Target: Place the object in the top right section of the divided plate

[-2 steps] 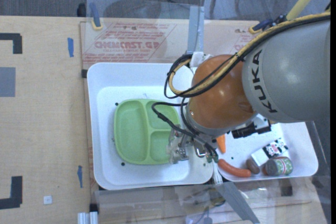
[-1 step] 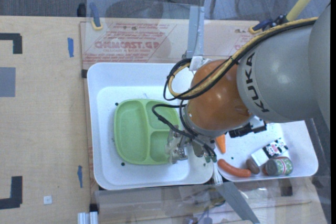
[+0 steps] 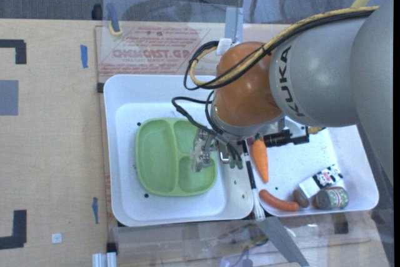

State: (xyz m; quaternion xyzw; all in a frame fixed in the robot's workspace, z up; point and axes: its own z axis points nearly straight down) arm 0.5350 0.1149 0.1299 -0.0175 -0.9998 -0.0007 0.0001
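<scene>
A light green divided plate [image 3: 164, 156] lies in the left white bin [image 3: 119, 134]. It has one large section on its left and two smaller sections on its right. My gripper [image 3: 211, 153] hangs below the orange wrist band, over the plate's right rim where the two small sections meet. I cannot make out any object in the gripper. The arm hides part of the plate's upper right section. An orange carrot [image 3: 260, 161] lies in the right bin, just right of the gripper.
The right bin [image 3: 362, 194] also holds a red sausage [image 3: 279, 201], a small brown piece [image 3: 301, 198], a white and black box [image 3: 320, 181] and a small can [image 3: 332, 198]. The big grey arm covers the bin's upper part. Cables loop over the wrist.
</scene>
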